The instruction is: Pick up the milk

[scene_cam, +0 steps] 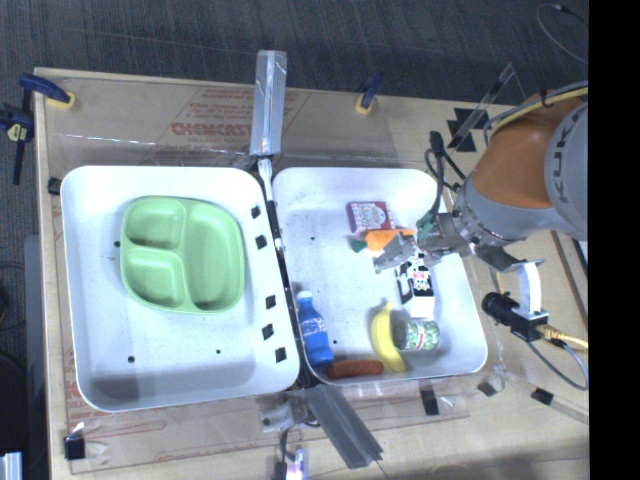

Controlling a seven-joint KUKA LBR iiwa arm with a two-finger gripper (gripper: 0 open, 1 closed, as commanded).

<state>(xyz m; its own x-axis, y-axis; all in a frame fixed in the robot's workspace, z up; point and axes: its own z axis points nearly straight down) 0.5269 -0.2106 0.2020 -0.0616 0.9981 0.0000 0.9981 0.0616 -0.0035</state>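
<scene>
Along the near rim of the right shallow white bin (455,353) lie a brown sausage (355,368), a blue plastic bottle (314,328), a yellow banana (385,338) and a green-labelled can (420,335). Just beyond them the small black-and-white milk carton (415,280) lies directly under the grey claw (398,258), beside an orange item (383,238) and a dark red packet (367,214); whether the claw is spread or closed cannot be told. The left white bin (100,368) holds a pale green divided tray (185,255), and the wooden counter (330,118) ends at dark grey carpet (150,18).
</scene>
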